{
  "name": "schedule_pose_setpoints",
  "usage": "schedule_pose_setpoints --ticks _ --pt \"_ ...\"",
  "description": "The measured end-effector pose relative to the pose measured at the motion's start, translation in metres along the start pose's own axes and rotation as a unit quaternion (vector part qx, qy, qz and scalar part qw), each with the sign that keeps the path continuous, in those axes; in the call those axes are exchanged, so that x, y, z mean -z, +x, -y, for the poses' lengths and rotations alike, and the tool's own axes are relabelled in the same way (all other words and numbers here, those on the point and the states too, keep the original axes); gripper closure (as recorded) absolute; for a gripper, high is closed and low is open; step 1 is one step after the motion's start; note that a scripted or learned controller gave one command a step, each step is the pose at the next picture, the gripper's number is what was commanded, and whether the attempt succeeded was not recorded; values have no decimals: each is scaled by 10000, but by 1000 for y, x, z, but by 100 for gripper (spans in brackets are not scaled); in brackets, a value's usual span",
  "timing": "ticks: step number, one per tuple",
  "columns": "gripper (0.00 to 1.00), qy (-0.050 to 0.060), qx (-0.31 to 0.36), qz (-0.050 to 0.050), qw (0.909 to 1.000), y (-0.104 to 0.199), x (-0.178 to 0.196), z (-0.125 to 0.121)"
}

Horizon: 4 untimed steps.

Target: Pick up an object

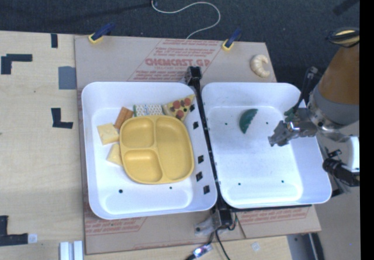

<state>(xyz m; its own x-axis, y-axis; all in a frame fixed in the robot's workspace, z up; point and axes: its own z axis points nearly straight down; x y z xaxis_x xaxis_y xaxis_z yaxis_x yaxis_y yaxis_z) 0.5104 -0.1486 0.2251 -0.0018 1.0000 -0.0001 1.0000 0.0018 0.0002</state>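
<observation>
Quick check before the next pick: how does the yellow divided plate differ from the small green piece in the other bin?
The yellow divided plate is far larger than the green piece. The plate lies in the left bin over several flat food items; the green piece lies alone on the floor of the right bin. The plate has three compartments; the green piece is a plain curved wedge. The gripper is nearer the green piece. Both rest untouched.

Bench [35,153] w/ two bins [105,194]
</observation>
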Motion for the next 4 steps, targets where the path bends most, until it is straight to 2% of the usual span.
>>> schedule_pose_setpoints --ticks 1,2,3,4 --pt "100 8 28 -8 10000 57 -1 -9" --pt "100 14 26 -10 10000 107 7 -1" --pt "100 22 14 -2 10000 163 -9 5" --pt "100 8 7 -2 10000 178 2 -3"
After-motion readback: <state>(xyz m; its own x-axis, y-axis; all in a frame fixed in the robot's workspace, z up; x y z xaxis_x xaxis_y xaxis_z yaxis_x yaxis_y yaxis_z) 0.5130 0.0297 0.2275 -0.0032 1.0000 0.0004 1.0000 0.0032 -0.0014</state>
